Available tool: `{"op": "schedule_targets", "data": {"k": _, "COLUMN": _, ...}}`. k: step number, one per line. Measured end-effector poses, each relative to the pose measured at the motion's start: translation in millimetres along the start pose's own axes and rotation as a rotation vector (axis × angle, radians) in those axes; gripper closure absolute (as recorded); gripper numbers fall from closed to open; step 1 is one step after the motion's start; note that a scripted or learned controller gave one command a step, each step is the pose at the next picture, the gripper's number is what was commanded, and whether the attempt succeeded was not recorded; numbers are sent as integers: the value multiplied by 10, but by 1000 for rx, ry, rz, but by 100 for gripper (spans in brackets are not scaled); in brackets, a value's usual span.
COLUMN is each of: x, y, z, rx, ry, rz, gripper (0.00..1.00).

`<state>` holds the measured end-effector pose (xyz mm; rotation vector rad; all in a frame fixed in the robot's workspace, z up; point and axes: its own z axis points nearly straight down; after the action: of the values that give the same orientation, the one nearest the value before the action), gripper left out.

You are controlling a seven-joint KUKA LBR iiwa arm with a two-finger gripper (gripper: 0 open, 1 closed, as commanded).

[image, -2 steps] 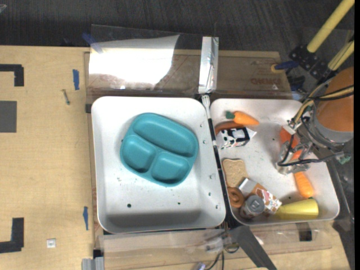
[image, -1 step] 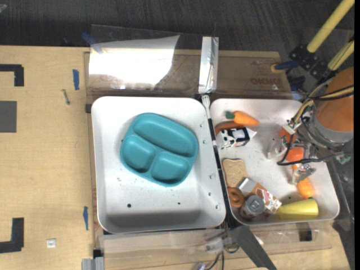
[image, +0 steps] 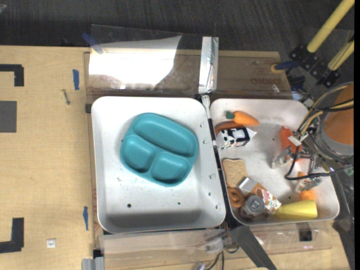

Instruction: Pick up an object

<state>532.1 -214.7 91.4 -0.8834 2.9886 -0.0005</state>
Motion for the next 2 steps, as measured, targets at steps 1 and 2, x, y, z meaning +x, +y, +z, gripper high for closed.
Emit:
{"op": "schedule_targets", "data": {"k": 1, "x": 40, "y": 78, "z": -2, "rx": -3, "ry": -3, "rz": -107, "gripper": 0}}
{"op": "schedule_targets", "data": {"k": 2, "x": 269, "y": 135, "z": -40, "rx": 18, "ry": -8, "rz": -61, "gripper": 0}}
